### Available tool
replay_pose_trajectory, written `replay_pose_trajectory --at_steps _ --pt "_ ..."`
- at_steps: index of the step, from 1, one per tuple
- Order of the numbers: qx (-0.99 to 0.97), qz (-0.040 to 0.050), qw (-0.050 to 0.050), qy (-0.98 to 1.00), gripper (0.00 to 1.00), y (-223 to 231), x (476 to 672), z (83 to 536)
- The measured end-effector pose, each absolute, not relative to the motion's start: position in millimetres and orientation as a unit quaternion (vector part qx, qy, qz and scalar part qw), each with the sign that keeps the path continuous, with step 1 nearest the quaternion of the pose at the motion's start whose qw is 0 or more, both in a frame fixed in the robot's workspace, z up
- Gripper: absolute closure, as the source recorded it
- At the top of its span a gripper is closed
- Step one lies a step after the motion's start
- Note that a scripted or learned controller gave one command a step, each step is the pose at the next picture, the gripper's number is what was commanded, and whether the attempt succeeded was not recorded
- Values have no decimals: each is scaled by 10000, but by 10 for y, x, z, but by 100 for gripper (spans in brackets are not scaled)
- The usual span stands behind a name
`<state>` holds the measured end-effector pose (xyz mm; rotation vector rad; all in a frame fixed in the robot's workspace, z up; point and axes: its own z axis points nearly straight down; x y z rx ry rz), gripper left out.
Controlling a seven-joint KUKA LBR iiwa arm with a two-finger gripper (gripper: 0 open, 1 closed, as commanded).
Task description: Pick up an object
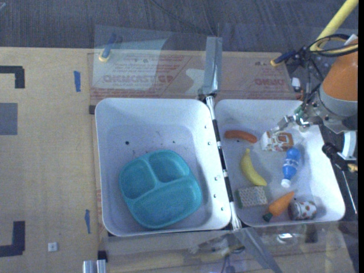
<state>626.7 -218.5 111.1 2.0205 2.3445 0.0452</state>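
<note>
The right bin (335, 209) holds several small items: a reddish sausage (240, 135), a yellow banana (251, 170), a small white and brown carton (277, 141), a blue and white bottle (290, 165), a green-brown sponge (252, 196), an orange carrot (280, 204) and a spotted round toy (302, 209). My gripper (293, 120) hangs over the bin's far right part, just above and to the right of the carton. The orange-banded wrist (342, 84) rises behind it at the right edge.
The left bin (114, 152) contains a teal divided plate (161, 187). Clear plastic sheets and tape lie on the bench behind both bins. Cables and a yellow rod (339, 17) cross at the top right.
</note>
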Motion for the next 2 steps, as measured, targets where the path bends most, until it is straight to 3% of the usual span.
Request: replay_pose_trajectory --at_steps 1,2 --pt "6192 133 262 7847 0 -2219 5981 1112" --pt "6638 148 205 7475 0 -2222 5828 1117"
